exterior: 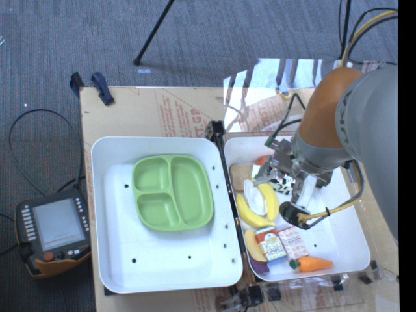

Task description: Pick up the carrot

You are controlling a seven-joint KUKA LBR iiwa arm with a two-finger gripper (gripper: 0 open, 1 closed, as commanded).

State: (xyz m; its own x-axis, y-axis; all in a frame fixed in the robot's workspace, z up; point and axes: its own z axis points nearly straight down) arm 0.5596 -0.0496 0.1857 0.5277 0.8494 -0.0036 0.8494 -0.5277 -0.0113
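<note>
A robotics laboratory, seen from above. A grey industrial arm [364,122] with an orange band reaches over a cardboard-topped bench [162,112] bearing two shallow white bins [110,239]. A teach pendant [55,229] with a screen lies on the blue-grey carpet [65,31] at the left, its cable looped beside it. A black tripod leg [159,25] stands beyond the bench, and toy food items fill the right bin [351,239].

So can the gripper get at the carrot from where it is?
Probably yes. The carrot lies exposed near the right bin's front edge, nothing on top, only small cartons beside it. The gripper sits farther back over the banana.
</note>
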